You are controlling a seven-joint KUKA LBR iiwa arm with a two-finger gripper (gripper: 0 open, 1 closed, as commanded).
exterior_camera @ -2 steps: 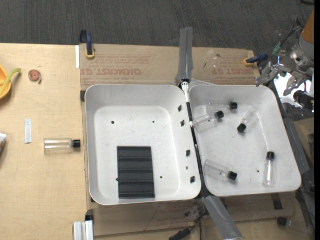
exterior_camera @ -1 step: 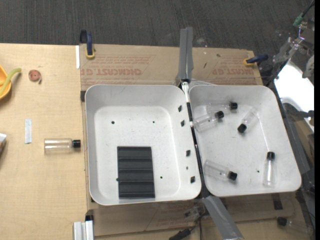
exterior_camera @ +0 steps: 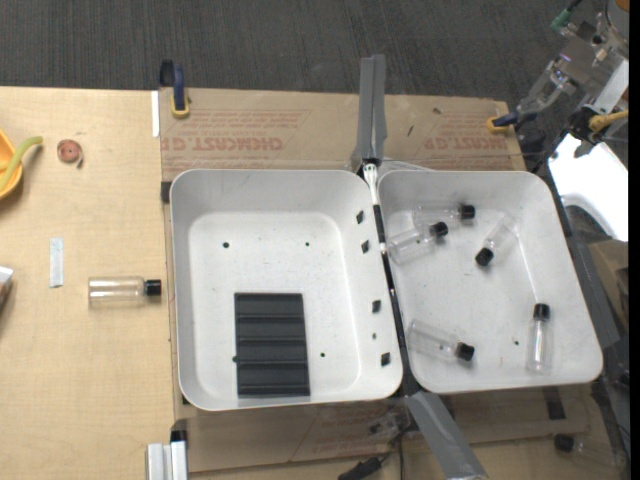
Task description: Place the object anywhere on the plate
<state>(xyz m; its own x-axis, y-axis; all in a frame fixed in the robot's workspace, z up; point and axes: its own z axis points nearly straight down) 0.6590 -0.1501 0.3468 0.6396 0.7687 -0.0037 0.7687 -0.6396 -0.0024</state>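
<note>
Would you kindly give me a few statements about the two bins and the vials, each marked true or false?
1. The black ridged rectangular plate lies in the left white bin. True.
2. The right white bin holds clear vials with black caps. True; five can be counted.
3. A vial already rests on the black plate. False; nothing lies on it.
4. One clear plastic vial with a black cap lies on the wooden bench, left of the bins. True.
5. That vial stands upright. False; it lies on its side.
</note>
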